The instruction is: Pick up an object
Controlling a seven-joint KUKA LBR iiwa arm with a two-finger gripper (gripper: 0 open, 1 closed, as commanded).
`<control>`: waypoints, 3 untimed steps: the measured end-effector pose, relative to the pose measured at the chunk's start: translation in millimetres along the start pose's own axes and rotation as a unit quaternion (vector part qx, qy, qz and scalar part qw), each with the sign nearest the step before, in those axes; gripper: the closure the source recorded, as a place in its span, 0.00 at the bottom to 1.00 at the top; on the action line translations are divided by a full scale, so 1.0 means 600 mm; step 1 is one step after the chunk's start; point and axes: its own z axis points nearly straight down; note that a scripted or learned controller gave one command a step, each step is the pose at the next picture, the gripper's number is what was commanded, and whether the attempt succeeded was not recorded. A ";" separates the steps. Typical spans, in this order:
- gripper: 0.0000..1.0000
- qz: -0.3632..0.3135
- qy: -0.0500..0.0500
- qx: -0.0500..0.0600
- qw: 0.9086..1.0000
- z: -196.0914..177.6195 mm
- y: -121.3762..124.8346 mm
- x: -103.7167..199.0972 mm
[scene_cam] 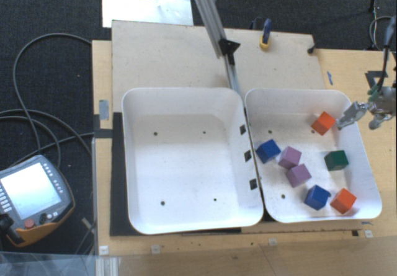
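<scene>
The right bin (291, 92) holds several small cubes. An orange cube (322, 123) lies near its back right corner, with a green cube (335, 160) further forward. A blue cube (267, 150) and two purple cubes (289, 157) (299, 175) sit in the middle. A second blue cube (317, 196) and a second orange cube (343, 200) lie at the front right. My gripper (360, 121) hangs over the bin's right rim, open, with nothing between its fingers. One fingertip (345, 120) points toward the orange cube, just to its right.
The left bin (186, 92) stands beside the right one. A slanted metal pole (208, 5) comes down to the bins' shared back edge. A blue and yellow clamp (265, 36) sits on the board behind. A teach pendant (28, 197) and cables lie on the floor at left.
</scene>
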 end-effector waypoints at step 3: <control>0.00 -0.001 0.000 0.000 1.000 0.317 -0.110 0.208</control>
